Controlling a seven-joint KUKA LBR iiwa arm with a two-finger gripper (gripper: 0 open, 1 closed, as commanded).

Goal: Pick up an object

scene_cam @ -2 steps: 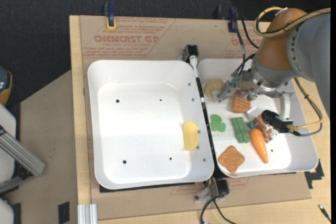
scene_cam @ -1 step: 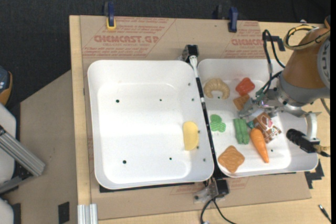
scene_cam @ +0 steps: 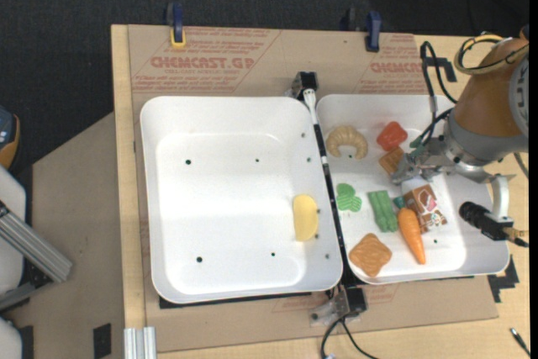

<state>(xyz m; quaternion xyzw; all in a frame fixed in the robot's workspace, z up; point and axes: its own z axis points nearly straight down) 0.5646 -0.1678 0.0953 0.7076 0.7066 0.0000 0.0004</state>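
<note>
i'm at the reaching step, my gripper (scene_cam: pixel 414 168) low over the right bin (scene_cam: pixel 471 265) near its far right side, grip state i cannot tell, just beside a brown block (scene_cam: pixel 392 161); next i should settle squarely over it.

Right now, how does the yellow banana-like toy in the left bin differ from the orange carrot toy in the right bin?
The yellow banana-like toy is pale yellow, short and rounded; the orange carrot toy is orange, longer and tapers to a point. The yellow toy lies by itself near the left white bin's right wall; the carrot lies among other toys in the right white bin, beside a small printed box. Both lie flat, away from the gripper.
</note>
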